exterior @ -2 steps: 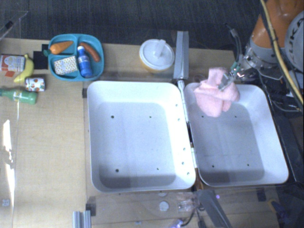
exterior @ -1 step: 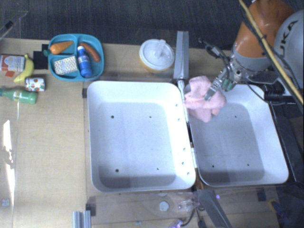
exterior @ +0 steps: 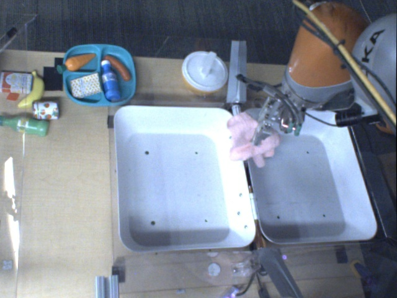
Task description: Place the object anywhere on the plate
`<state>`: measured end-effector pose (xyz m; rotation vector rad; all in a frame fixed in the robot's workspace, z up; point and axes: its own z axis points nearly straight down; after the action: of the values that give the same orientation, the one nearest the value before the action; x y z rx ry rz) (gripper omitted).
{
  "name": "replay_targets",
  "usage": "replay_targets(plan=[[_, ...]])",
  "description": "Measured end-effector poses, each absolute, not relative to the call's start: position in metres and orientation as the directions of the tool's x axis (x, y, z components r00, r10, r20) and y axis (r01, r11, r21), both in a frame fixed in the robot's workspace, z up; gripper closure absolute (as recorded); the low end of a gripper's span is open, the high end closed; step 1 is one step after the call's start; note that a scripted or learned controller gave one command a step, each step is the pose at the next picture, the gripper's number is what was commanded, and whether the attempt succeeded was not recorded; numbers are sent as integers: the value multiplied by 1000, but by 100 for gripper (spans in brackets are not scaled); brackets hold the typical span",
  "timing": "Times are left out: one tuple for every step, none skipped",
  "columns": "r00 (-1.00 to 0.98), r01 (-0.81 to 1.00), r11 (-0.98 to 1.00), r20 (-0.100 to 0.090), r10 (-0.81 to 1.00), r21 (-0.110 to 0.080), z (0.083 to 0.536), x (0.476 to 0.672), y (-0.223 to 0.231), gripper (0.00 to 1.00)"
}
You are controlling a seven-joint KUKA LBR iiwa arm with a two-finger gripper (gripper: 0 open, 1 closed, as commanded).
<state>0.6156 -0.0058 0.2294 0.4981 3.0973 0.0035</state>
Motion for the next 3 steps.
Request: replay_targets(plan=[[-1000,-4,1000,-3,-4,2,224,586,28,100],[-1000,-5,1000,-4,-5,2,230,556,79,100],[-1000,-6,1000,-2,-6,2,226,526,121,100]])
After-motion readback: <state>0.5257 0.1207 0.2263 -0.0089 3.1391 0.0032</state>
